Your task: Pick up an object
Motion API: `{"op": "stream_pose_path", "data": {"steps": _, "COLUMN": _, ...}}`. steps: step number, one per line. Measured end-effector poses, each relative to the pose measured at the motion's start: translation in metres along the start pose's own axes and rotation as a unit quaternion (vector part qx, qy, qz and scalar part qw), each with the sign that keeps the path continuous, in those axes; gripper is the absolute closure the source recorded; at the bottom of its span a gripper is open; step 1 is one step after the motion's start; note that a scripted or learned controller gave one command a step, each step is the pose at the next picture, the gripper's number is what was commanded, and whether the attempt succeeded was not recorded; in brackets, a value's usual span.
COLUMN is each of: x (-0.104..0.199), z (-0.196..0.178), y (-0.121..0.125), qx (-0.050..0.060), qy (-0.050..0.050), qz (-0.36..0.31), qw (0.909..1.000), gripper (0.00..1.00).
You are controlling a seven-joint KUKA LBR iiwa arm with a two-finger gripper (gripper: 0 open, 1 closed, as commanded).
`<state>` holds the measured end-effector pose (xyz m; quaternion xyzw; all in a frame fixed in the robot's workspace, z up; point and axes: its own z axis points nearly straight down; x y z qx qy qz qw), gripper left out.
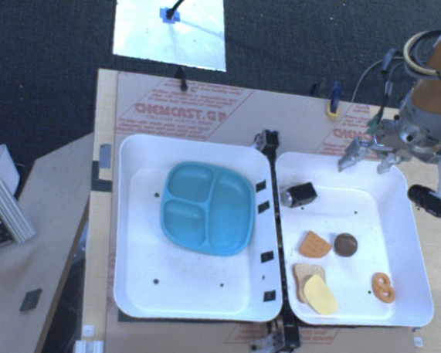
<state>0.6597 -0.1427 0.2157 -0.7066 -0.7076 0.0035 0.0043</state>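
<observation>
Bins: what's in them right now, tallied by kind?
Blue divided plate: 1
Black and silver can-like thing: 1
Orange wedge: 1
Brown round piece: 1
Pretzel: 1
Bread slice: 1
Yellow slice: 1
Total: 7

The grey arm (440,69), orange-banded above the wrist, reaches in over the far right corner of the right bin (414,221). Its gripper (370,157) hangs there, fingers seemingly spread apart.
</observation>
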Motion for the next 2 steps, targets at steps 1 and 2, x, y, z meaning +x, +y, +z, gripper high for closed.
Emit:
{"op": "stream_pose_path", "data": {"steps": 1, "x": 0.000, "z": -0.009, "y": 0.003, "qx": -0.006, "qy": -0.001, "qz": -0.001, "qw": 1.0000, "gripper": 0.00}}
{"op": "stream_pose_path", "data": {"steps": 2, "x": 0.009, "z": 0.046, "y": 0.009, "qx": -0.005, "qy": -0.001, "qz": -0.003, "qw": 1.0000, "gripper": 0.00}}
